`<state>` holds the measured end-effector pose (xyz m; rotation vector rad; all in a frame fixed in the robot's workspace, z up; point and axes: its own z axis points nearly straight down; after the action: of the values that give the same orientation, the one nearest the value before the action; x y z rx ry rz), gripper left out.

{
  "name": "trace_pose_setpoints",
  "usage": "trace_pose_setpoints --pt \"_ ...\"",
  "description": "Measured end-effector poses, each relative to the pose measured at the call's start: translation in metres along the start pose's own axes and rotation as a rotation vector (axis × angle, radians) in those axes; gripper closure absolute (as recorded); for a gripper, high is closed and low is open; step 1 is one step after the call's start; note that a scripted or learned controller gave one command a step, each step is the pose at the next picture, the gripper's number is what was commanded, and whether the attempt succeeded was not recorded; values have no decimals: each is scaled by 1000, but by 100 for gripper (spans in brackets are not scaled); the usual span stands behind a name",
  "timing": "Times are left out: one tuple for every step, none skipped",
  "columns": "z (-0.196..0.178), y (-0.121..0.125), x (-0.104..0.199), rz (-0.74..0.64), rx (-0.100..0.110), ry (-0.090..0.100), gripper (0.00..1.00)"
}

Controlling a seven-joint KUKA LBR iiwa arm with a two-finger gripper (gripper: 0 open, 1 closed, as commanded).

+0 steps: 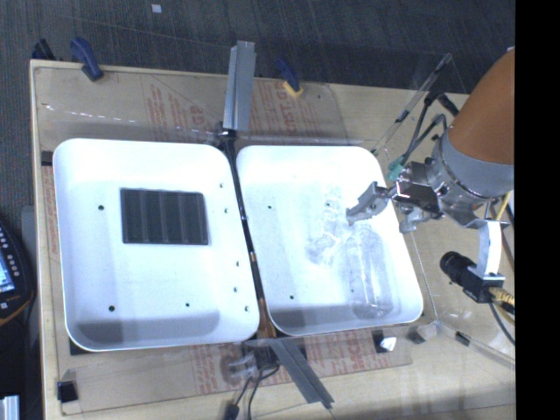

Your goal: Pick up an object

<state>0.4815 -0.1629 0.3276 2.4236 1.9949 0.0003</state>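
Note:
My gripper (382, 214) hangs over the right part of the right bin (280, 309), its fingers spread open with nothing between them. Just below it lies a clear plastic bottle (367, 274), running lengthwise toward the bin's front edge. Left of the fingers sits a second clear, crumpled-looking plastic piece (324, 230). In the left bin (79, 313) a dark grey ribbed rectangular block (164, 216) lies flat near the middle.
A grey metal bar (238, 86) stands at the back between the bins, and blue clamps (87, 59) grip the bench's far edge. Cables and a black fitting (464, 274) hang off the arm beyond the right bin's rim.

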Motion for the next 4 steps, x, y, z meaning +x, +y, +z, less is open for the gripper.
trace_pose_setpoints --pt "-1 4 -43 109 1 0 0" --pt "7 -1 -14 226 4 1 0" --pt "8 3 -37 125 3 1 0" --pt "20 3 -37 -50 5 2 0"
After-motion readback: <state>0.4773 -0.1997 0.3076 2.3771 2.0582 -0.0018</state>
